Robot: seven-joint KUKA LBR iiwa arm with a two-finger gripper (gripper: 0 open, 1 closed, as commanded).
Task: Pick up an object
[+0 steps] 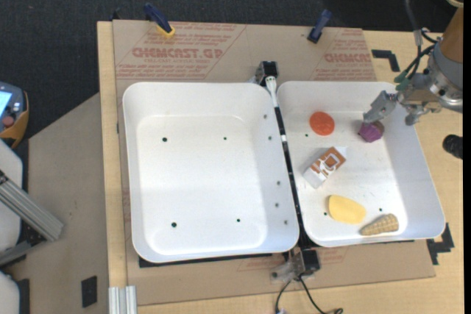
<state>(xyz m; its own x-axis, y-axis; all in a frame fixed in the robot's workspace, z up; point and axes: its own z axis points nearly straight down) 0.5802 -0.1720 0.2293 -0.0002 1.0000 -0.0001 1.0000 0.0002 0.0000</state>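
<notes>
White right bin (412, 180) on the desk holds a purple object (371, 131), an orange disc (321, 123), a brown-and-white box (325, 166), a yellow piece (346, 209) and a waffle cone (380, 224). The gripper (384, 108) hangs just above the purple object; whether its fingers are apart or together cannot be told.

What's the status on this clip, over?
End effector low over right white bin, beside small purple object. No grasp seen. Orange round piece lies apart, nothing blocking.
</notes>
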